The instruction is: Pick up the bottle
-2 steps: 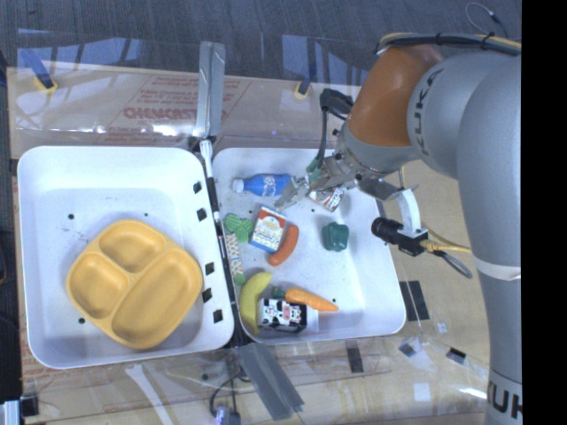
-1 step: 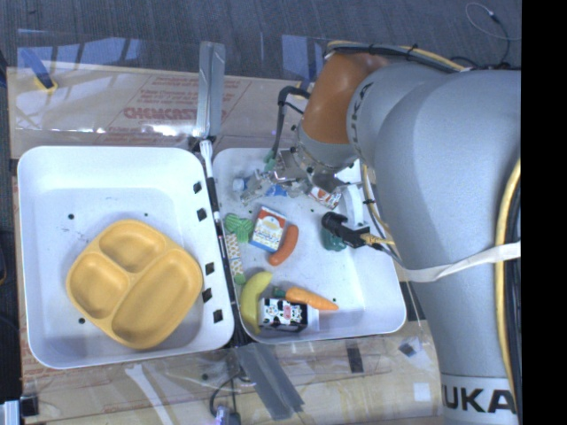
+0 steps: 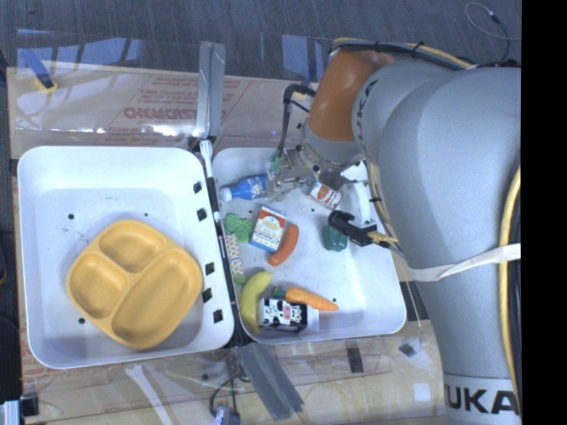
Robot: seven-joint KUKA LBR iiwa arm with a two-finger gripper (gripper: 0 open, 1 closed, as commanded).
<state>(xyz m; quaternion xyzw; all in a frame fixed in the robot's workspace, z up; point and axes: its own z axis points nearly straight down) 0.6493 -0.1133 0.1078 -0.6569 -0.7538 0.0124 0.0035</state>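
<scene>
The pincer (image 3: 291, 168) hangs in the right bin (image 3: 372, 312), just right of the blue-capped bottle (image 3: 243, 188) lying at its far-left corner; its grip I cannot tell.

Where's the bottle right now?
The bottle lies on its side in the right bin, near its upper left corner, just left of the gripper and above the small carton.
</scene>
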